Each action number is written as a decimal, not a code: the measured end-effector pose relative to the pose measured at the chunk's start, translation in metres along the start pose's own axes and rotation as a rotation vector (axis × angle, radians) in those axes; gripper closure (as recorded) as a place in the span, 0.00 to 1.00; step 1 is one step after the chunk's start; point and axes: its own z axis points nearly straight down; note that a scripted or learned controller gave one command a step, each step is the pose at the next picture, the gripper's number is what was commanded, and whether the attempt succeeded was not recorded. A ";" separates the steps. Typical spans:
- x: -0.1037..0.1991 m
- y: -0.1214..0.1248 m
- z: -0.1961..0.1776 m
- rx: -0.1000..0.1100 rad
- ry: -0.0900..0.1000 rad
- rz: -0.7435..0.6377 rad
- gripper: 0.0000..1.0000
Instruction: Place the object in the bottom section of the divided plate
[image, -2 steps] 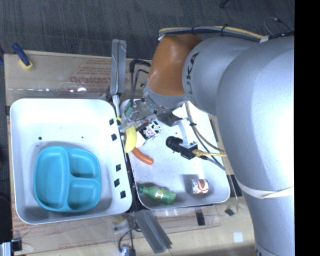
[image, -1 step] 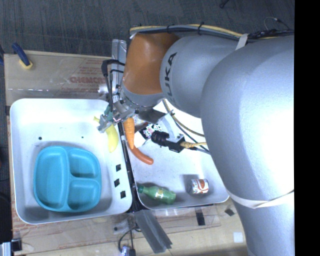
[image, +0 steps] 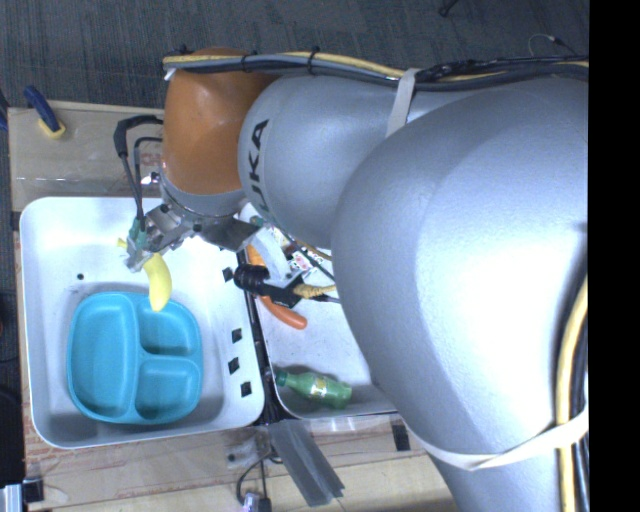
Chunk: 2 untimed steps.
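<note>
A blue divided plate (image: 134, 355) lies in the left white bin (image: 45, 300). My gripper (image: 145, 243) hangs above the plate's top edge, shut on a yellow banana (image: 158, 281). The banana hangs down from the fingers, and its lower end overlaps the plate's upper rim. The grey arm with its orange band reaches in from the right and covers most of the right bin.
In the right bin (image: 330, 400) lie an orange carrot (image: 282, 313), a green bottle (image: 315, 388) and a few small items half hidden under the arm. A blue-and-yellow tool (image: 42, 110) rests on the bench at the upper left.
</note>
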 end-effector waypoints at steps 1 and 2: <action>0.070 -0.027 0.003 0.003 0.001 0.115 1.00; 0.069 -0.027 0.002 0.003 0.001 0.117 0.00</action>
